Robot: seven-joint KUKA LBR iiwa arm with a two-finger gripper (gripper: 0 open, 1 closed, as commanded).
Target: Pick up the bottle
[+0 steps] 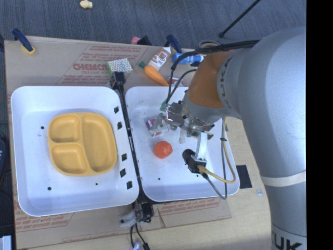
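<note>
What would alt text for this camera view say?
A grey robot arm reaches into the right white bin, its tool above a small wrapped item near an orange ball. The left bin holds a yellow divided plate.

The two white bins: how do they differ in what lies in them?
The left bin holds a yellow divided plate; the right bin holds an orange ball and a small pinkish item. The gripper hangs over the right bin, not over the left bin. Both are shallow and white.

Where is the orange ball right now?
The orange ball lies in the right bin, left of its middle, just below the tool.
</note>
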